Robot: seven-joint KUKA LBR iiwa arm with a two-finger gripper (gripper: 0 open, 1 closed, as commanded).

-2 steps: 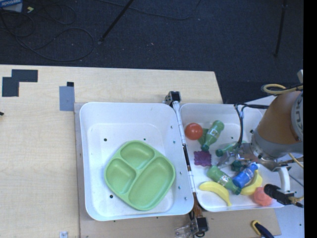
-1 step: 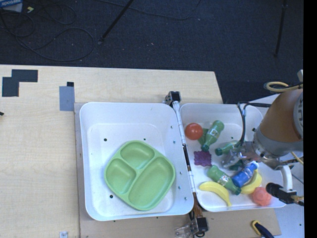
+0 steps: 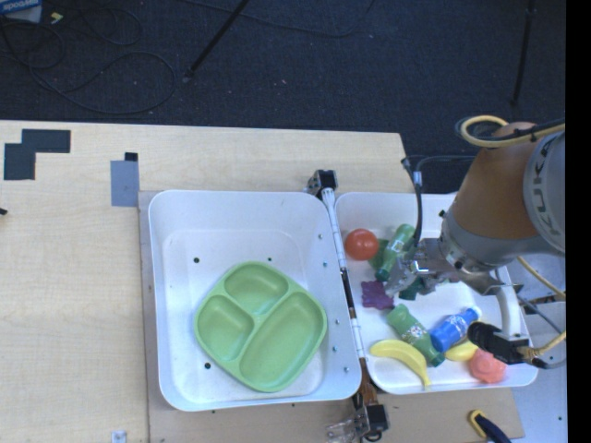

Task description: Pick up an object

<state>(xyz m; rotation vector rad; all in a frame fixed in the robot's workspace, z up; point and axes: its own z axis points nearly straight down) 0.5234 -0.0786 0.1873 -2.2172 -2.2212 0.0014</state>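
**Gripper low over the cluttered right bin**

While the gripper hangs low in the right bin, whether it is clenched or released cannot be told (the wrist hides it). Right at its tip lies a green bottle, the likeliest pick: probably light, stiff plastic, smooth and prone to roll, so I would take it across its middle. Just below the tip sits a purple piece, and beside the bottle, away from the arm, a red ball. Further below lie a green can, a blue bottle, a banana and a pink lump. Crowding leaves little room; the bin divider is near. Beyond it, the left bin holds a green tray.
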